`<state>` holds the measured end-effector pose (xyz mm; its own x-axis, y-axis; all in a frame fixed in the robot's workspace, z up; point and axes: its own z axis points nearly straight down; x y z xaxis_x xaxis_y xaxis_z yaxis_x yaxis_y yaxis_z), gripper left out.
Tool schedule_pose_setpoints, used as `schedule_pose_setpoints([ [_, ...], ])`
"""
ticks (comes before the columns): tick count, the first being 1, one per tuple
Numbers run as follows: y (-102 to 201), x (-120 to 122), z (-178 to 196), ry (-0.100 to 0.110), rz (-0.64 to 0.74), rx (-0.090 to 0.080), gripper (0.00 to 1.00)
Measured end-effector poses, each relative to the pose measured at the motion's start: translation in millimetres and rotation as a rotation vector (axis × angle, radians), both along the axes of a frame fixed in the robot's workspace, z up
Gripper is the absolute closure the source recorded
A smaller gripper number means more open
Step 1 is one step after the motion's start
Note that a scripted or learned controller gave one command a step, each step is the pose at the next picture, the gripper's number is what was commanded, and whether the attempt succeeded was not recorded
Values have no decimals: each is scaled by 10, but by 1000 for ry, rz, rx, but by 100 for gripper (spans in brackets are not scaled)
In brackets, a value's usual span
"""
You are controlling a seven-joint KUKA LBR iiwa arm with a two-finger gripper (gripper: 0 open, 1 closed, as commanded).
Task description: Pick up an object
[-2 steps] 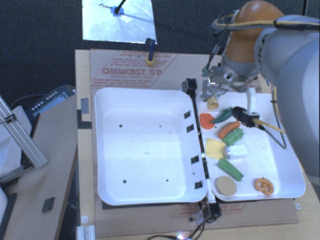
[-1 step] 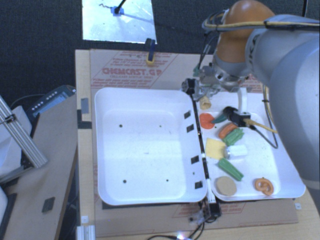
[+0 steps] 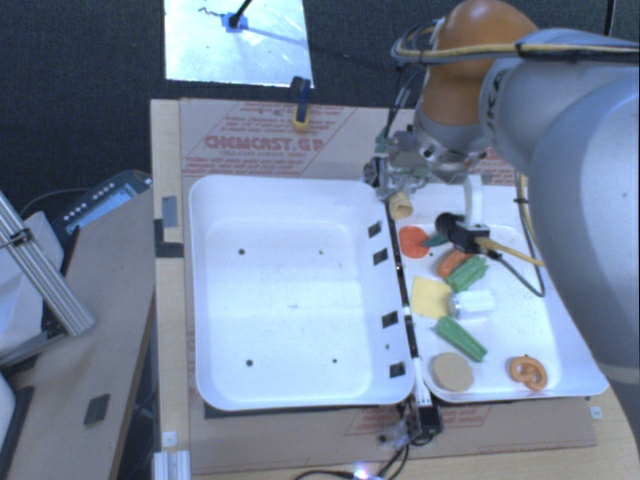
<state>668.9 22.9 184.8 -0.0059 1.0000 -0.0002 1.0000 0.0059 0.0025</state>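
Note:
My gripper [image 3: 396,180] hangs over the far left corner of the right bin [image 3: 570,353], close to the divider between the two bins. A small tan cork-like piece [image 3: 401,205] shows directly beneath it; whether it is gripped or just lies below is unclear. In the right bin lie a red disc [image 3: 412,240], an orange piece [image 3: 451,262], a green piece [image 3: 467,272], a yellow square [image 3: 430,296], a white block [image 3: 475,302], a long green piece [image 3: 460,338], a tan disc [image 3: 452,372] and an orange ring-shaped piece [image 3: 528,371].
The left bin [image 3: 290,298] shows a bare white floor. The grey arm [image 3: 570,118] covers the right bin's far right side. A cardboard sheet [image 3: 260,138] lies under both bins, with a yellow-and-blue clamp [image 3: 300,103] at its far edge.

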Motion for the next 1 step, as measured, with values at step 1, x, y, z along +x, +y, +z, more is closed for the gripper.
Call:
schedule_pose_setpoints([
  [1, -669, -69, 142, 0, -9, -1, 100],
])
